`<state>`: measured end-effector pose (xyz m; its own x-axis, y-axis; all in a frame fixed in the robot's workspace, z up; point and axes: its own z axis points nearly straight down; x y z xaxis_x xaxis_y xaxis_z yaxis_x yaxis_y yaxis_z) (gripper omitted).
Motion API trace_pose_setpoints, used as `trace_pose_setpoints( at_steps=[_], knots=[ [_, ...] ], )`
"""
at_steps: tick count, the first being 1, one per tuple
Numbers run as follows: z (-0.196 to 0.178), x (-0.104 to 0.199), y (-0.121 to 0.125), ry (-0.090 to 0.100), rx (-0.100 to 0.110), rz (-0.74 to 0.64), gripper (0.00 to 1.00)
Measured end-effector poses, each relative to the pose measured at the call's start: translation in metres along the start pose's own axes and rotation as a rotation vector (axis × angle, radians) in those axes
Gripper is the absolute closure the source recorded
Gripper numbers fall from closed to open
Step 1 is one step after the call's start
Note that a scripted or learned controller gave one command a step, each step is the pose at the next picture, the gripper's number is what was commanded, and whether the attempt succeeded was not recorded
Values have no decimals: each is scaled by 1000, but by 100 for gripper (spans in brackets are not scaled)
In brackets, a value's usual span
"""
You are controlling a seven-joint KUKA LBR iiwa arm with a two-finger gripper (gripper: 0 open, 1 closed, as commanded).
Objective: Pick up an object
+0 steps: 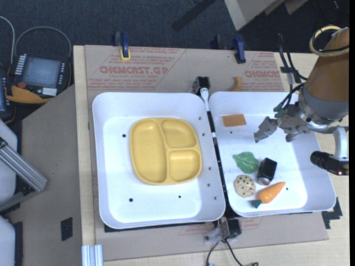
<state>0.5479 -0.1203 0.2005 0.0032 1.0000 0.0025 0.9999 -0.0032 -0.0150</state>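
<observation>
Nearest in the right bin (310,201): carrot (270,193), cookie (244,185), black cylinder (267,170), green leaf (246,161). Farther back, gripper (277,131) hovers spread, grasping nothing. It should descend straight over one separated item, likely the cylinder, clear of neighbours.

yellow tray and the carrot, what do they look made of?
Tray: likely moulded plastic, smooth with a soft sheen, rounded compartment walls. Carrot: probably toy plastic or rubber, uniform orange with a green tip; texture too small to tell.
</observation>
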Motion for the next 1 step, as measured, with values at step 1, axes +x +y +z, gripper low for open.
trace_pose_setpoints(
  at_steps=[1],
  knots=[
    [-8, 0, 3, -2, -15, -3, 0]
  ],
)
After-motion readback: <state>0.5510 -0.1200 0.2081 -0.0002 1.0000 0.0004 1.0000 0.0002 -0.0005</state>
